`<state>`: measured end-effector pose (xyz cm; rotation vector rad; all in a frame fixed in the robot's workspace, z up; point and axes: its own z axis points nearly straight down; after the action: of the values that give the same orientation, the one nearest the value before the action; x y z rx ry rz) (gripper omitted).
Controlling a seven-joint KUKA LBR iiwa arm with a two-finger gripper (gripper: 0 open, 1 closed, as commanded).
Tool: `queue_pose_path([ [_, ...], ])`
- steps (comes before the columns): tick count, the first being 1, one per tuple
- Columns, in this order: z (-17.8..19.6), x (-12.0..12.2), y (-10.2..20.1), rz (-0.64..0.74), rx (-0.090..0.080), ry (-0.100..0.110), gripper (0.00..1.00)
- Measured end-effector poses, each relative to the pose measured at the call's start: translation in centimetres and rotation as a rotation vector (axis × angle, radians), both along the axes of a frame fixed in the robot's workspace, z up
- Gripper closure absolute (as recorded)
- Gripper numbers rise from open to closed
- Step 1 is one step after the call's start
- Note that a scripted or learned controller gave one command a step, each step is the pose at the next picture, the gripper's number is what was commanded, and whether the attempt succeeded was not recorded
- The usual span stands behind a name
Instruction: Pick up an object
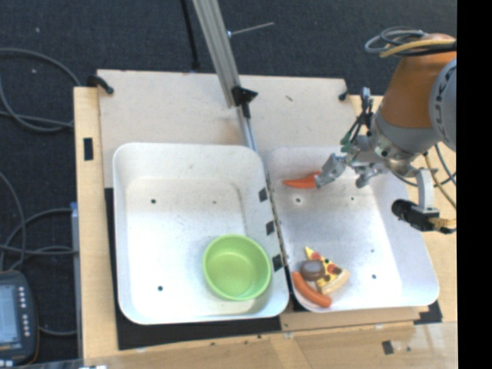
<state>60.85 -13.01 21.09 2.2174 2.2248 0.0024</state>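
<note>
The arm's tool (pixel 347 171) hangs over the far part of the right bin (pixel 400 244), its two fingers spread apart, with nothing seen between them. One fingertip (pixel 327 174) sits right at the thick end of an orange carrot (pixel 300 181); whether it touches cannot be told. The carrot lies on the bin floor near the far left corner, its tip pointing toward the divide between the bins, close to the left wall. The grey wrist and orange band of the arm (pixel 411 98) rise to the right, above the bin's far right corner.

Toward the viewer, the middle of the right bin's floor is bare, speckled white. A small cluster rests against the near left corner: a pizza slice (pixel 332 277), a dark round piece (pixel 311 268) on it, and a sausage (pixel 310 290) lying along the rim.

Across the divide, the left bin (pixel 154 206) holds a green bowl (pixel 237 267) at its near right corner, beside the wall; the remaining floor is open. A metal post (pixel 219 41) slants over the tabletop (pixel 177 102) behind both bins.
</note>
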Motion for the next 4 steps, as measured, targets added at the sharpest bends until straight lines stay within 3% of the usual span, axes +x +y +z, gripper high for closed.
queue_pose_path([
  [1,0.0,0.0,0.0,0.000,0.000,0.000,0.00],
  [3,-11.3,-0.4,-0.3,-0.005,-0.003,0.005,0.00],
  [4,-9.9,-0.3,-0.4,-0.010,-0.001,-0.003,1.00],
])
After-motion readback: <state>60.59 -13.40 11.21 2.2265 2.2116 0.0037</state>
